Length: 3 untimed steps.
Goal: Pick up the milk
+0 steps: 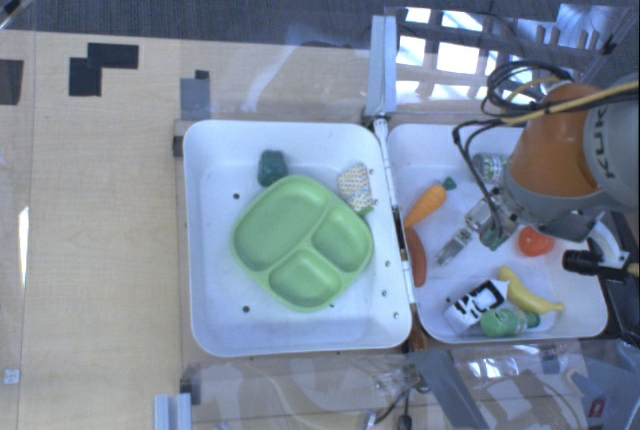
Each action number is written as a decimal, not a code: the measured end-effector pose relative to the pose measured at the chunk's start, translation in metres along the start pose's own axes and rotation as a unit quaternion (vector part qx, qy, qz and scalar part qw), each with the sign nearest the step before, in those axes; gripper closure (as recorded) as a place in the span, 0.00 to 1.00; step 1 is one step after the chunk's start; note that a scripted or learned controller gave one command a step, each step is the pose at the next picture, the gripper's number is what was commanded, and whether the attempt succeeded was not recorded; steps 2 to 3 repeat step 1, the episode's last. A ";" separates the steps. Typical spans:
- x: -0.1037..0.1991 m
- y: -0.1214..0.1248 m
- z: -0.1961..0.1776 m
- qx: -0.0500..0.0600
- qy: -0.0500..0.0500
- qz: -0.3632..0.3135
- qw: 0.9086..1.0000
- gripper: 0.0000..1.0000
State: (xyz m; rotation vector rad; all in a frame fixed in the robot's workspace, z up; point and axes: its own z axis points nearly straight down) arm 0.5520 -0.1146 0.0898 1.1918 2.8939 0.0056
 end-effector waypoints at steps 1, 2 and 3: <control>0.022 -0.056 -0.003 0.000 -0.002 -0.042 0.999 0.00; 0.022 -0.056 -0.003 0.000 -0.002 -0.042 0.999 0.00; 0.022 -0.056 -0.003 0.000 -0.002 -0.042 0.999 0.00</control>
